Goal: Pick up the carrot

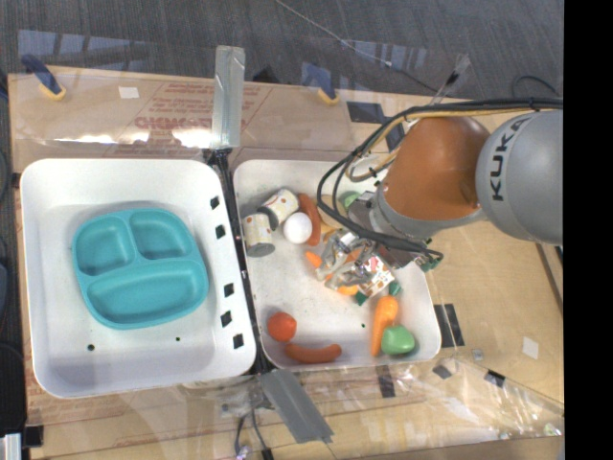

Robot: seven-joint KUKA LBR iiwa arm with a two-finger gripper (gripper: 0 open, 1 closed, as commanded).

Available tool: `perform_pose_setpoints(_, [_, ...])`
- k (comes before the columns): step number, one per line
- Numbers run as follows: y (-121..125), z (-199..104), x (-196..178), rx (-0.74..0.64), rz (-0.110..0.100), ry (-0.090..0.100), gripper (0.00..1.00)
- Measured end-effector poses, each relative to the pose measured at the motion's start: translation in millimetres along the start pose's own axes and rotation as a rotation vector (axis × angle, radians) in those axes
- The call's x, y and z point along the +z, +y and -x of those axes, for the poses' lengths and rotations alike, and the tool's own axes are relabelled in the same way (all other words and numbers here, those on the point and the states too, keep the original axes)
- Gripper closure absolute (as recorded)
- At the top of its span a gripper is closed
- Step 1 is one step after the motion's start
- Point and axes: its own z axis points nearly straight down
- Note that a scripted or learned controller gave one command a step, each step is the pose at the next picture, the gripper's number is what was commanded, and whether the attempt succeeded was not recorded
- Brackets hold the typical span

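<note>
Two shallow white bins side by side on bench (287,103). Left bin (57,353) holding a teal divided plate (141,266), three compartments, lying flat near centre. Right bin (306,305) holding mixed toy food and small items.

Arm (517,175) reaching in from the right, grey link with lettering, orange band (436,166) above the wrist, black cables looped over it. Gripper (347,262) positioned low over the middle of the right bin, above a clutter of small colourful pieces (369,276). Jaw state: cannot tell; wrist body and clutter mask the tips, and no object confirmed between them.

Carrot (383,319) lying in the lower right part of the right bin, orange body running roughly top to bottom, close to the right wall. Located just below and right of the gripper, apart from it as far as visible. Green round item (398,340) touching or just beside the carrot's lower end.

Other contents of right bin: white egg-shaped item (298,226) near upper centre; small cylindrical can (257,232) lying just left of it, a second pale container (282,202) just above; reddish-brown elongated piece (308,217) beside the egg on its right; red-orange round item (282,326) at lower left; sausage-shaped red piece (312,353) along the bottom wall, just below and right of it.

Clear plastic sheeting (460,381) and tape around bin edges.
</note>
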Motion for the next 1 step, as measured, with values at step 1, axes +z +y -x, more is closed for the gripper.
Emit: perform_pose_setpoints(1, [106.9,-7.3,-83.0,0.103,-0.003,-0.002,1.0])
